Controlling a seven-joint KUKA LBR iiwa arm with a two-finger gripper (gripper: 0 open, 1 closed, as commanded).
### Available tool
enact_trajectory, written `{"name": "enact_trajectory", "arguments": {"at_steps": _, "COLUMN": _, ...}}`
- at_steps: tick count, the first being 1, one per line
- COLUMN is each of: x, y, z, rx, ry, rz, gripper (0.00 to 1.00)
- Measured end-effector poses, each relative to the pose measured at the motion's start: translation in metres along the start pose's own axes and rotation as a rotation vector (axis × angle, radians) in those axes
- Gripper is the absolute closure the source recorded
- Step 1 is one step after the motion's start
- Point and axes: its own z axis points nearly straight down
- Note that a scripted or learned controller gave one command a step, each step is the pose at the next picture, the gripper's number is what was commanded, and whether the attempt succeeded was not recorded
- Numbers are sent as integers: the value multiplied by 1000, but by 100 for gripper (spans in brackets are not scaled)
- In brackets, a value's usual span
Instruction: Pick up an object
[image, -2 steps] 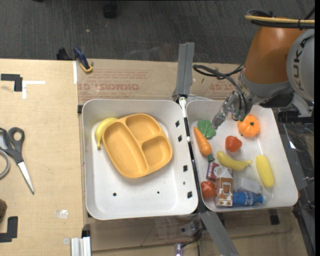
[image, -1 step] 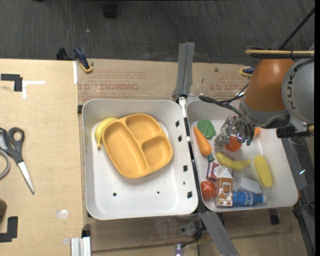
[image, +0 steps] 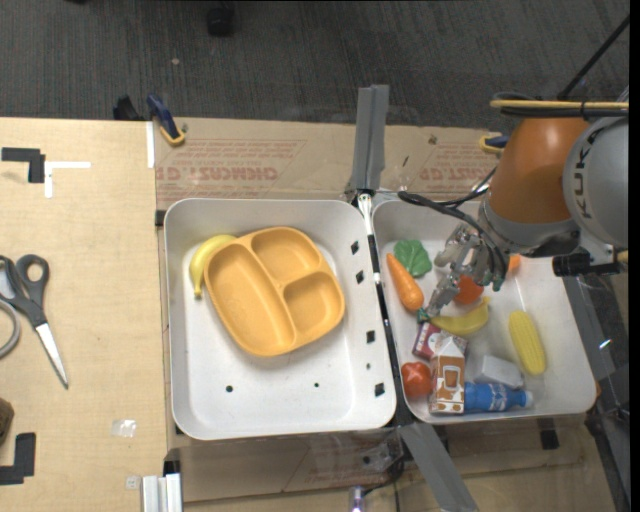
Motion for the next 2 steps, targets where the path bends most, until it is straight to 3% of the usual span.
{"name": "enact_trajectory", "arguments": {"at_steps": 1, "x": 65, "y": -15, "z": 1, "rx": 0, "ry": 3, "rz": 191, "gripper": 0}}
{"name": "enact_trajectory", "arguments": {"at_steps": 2, "x": 128, "y": -36, "z": -1, "rx": -2, "ry": -8, "rz": 134, "gripper": 0}}
